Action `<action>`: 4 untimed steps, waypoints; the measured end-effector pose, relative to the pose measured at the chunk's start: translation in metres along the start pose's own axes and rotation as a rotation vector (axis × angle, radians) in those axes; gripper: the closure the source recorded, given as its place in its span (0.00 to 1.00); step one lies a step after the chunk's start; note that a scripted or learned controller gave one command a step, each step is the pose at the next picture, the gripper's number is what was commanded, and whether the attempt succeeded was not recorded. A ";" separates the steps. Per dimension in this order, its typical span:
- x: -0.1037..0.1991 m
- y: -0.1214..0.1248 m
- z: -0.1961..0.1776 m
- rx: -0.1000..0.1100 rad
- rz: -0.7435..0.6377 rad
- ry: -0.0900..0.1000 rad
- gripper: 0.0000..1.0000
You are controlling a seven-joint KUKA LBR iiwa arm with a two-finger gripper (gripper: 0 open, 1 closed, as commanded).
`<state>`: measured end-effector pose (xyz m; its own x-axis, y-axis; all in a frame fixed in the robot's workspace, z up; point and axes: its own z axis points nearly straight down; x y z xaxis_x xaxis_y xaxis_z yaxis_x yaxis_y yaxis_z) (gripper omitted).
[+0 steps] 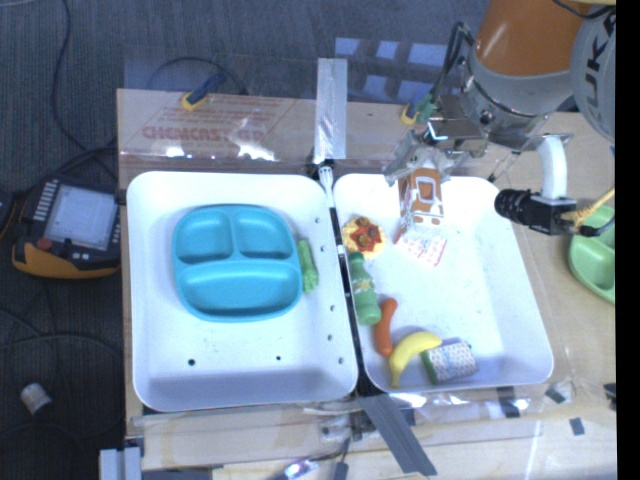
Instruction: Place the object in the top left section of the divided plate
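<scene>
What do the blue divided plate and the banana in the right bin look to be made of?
The plate looks like moulded plastic: even blue colour, soft sheen, rounded raised dividers. The banana is probably a plastic toy: uniform bright yellow with a smooth, slightly glossy skin, though the view is too coarse to be sure.

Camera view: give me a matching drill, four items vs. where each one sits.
Items:
1. blue divided plate
2. banana
3. orange-and-white carton
4. green bean pod

Places:
A. front of the right bin, beside the carrot
B. just off the plate's right rim, left bin
C. middle of the left bin
D. at the end effector, over the back of the right bin

Pairs: 1-C, 2-A, 3-D, 4-B
</scene>
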<state>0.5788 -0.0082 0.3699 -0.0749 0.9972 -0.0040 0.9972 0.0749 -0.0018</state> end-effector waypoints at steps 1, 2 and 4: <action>0.037 -0.093 0.050 0.002 -0.171 0.003 1.00; 0.107 -0.086 0.188 0.005 -0.238 0.004 1.00; 0.140 -0.086 0.158 0.005 0.192 0.001 1.00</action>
<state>0.4821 0.1240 0.2118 0.1170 0.9931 -0.0036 0.9931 -0.1170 -0.0056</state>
